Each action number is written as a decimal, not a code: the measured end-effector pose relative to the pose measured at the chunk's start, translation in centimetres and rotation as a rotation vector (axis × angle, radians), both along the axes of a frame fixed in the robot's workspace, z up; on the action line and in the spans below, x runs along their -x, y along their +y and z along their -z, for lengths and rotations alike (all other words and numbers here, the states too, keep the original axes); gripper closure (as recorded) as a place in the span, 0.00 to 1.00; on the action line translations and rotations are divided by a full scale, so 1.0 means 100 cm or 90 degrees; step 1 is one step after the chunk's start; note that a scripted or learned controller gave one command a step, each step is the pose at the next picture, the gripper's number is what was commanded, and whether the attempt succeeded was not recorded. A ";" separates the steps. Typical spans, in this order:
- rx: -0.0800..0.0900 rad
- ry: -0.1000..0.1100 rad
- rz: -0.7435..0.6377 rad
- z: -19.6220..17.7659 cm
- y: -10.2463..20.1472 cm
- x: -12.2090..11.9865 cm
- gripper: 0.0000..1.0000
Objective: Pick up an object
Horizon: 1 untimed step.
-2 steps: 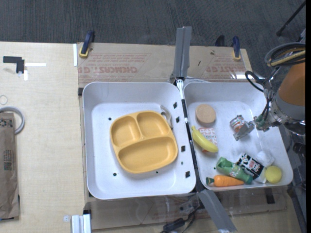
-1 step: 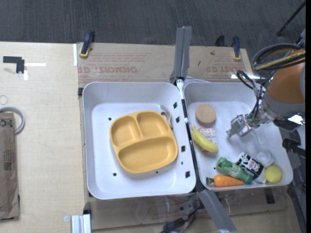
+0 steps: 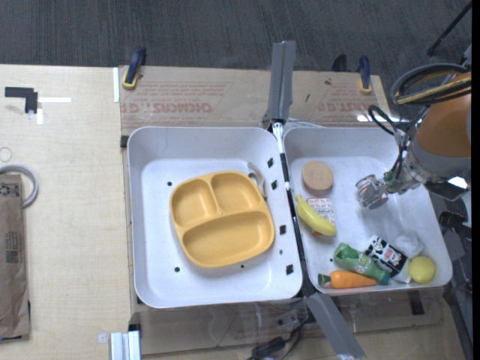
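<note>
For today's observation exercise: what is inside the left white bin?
The left white bin holds one thing, a yellow divided tray with three compartments, lying flat near the middle. Whatever lies on the bin floor beneath the tray is covered by it and cannot be seen.

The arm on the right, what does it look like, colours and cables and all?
The arm is grey with a broad orange band above the wrist. Black and yellowish cables loop over its top. It ends in a small metallic silver claw.
</note>
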State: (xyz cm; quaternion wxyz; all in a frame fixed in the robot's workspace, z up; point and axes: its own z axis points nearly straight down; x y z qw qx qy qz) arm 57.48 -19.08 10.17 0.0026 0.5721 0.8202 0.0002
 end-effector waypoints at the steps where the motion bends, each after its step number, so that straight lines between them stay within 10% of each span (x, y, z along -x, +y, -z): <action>1: 0.000 0.002 0.059 -0.126 0.047 -0.039 1.00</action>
